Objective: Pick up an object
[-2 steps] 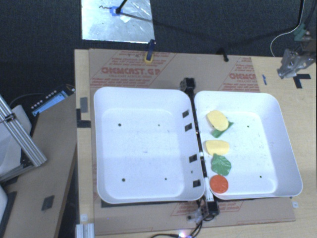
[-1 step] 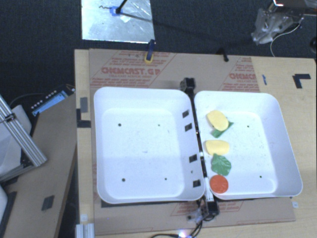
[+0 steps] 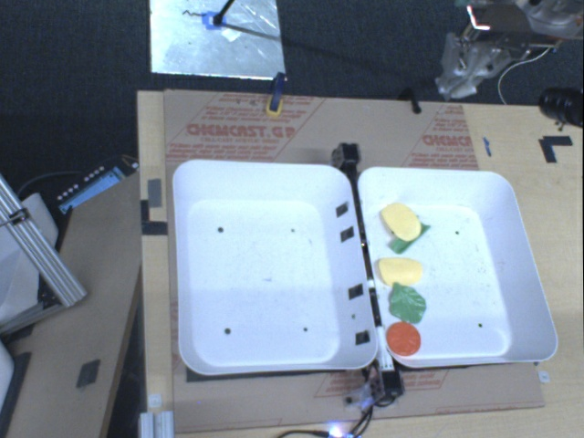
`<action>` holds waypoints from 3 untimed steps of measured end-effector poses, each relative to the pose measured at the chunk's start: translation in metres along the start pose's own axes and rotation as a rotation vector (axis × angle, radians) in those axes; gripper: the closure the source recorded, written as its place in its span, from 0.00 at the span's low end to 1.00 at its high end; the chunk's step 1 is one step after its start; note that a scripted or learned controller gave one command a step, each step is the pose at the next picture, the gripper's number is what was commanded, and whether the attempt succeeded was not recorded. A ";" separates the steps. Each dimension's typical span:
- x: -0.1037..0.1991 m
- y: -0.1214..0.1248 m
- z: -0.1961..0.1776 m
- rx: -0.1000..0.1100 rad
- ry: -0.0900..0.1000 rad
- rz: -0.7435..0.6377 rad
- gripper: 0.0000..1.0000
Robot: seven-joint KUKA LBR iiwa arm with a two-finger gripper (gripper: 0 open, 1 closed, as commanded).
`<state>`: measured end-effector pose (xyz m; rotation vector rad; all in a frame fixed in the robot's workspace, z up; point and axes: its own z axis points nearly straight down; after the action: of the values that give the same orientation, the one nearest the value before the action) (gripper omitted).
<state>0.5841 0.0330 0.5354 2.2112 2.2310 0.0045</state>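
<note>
hovering well above the right bin [image 3: 511,245], the claw [image 3: 459,76] hangs far from the yellow pieces [image 3: 400,221]; its state can't be told.

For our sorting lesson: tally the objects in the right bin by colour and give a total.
Yellow: 2
Green: 2
Red: 1
Total: 5

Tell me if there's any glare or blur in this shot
Camera view: strong glare on the shiny metal sheet at the top; the gripper at upper right looks soft and slightly blurred; the white bins are bright but evenly lit, and the items inside stay clear.
</note>
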 end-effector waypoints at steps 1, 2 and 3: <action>0.042 -0.051 0.000 0.000 0.000 0.000 1.00; 0.097 -0.099 0.000 0.001 0.001 -0.002 1.00; 0.155 -0.097 0.001 0.000 0.001 -0.001 1.00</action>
<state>0.4859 0.1876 0.5348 2.2110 2.2326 0.0052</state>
